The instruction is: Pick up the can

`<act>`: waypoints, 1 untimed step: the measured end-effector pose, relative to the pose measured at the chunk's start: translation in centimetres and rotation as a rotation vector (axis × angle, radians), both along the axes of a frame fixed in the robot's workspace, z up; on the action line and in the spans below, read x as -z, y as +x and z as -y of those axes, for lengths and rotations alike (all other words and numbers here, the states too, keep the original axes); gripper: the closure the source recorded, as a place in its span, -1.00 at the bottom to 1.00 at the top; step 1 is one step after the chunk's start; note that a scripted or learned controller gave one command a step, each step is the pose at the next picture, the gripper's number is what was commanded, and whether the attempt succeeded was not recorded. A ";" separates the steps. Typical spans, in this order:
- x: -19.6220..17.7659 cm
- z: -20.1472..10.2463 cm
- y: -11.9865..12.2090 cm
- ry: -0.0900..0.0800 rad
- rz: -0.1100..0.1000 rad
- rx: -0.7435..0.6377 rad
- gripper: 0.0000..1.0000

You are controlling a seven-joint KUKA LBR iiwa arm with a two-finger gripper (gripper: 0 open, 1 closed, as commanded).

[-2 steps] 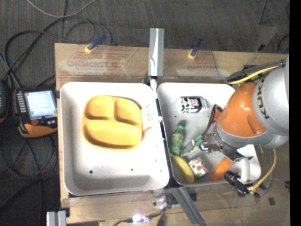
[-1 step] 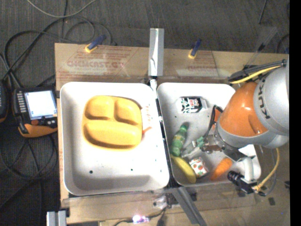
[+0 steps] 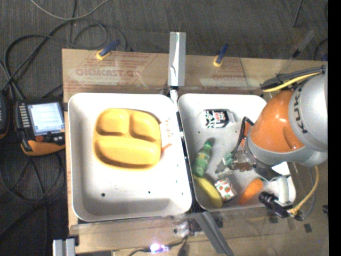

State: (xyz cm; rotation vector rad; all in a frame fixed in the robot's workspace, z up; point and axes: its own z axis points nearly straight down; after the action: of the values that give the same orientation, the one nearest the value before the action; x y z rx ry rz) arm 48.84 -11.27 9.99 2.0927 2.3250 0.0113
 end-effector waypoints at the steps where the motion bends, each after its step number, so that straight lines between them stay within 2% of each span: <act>1: -1.2 0.2 -0.5 0.006 -0.018 0.297 1.00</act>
State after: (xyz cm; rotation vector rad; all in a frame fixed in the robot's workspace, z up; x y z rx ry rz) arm 48.30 -11.45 11.19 2.4268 1.9997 -0.0040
